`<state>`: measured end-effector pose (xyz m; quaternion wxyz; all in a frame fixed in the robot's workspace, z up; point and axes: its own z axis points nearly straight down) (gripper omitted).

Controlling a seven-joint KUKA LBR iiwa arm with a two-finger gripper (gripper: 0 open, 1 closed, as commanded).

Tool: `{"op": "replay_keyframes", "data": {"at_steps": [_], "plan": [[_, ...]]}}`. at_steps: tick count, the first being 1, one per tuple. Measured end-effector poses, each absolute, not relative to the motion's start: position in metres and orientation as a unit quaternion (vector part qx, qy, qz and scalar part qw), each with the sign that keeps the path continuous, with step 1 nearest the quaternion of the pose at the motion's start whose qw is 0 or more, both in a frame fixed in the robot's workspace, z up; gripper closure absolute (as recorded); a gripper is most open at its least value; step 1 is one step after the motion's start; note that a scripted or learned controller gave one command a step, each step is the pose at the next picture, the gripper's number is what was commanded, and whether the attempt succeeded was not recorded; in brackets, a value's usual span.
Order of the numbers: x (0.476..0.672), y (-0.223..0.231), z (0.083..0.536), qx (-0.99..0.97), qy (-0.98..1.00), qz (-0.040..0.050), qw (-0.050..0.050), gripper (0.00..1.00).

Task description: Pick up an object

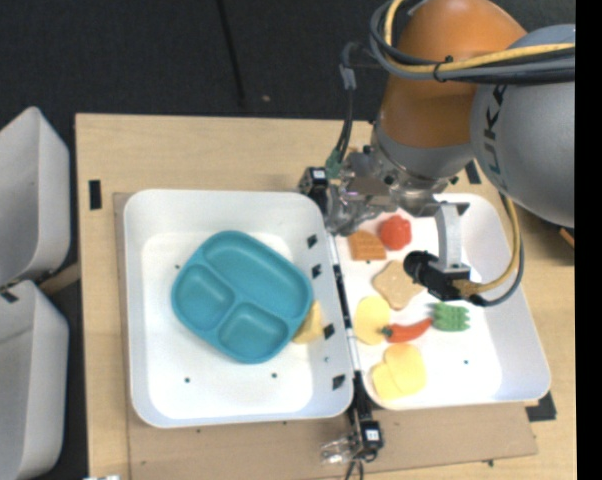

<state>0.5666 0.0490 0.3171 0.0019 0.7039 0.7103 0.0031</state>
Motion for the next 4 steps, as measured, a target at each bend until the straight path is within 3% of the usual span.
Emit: {"op": "replay_keyframes", "data": {"at_steps": [1, 2, 3, 4], "plan": [[0.563, 0.067, 0.346, 0.705, 0.709, -0.0001, 0.0, 1.0], [0.542, 0.113, 0.288, 0.705, 0.709, -0.0039, -0.003, 1.0], [0.531, 0.145, 0.302, 0.705, 0.709, -0.0012, -0.001, 1.0], [0.49, 0.178, 0.404, 0.704, 0.71, 0.0034, 0.001, 1.0]]}}
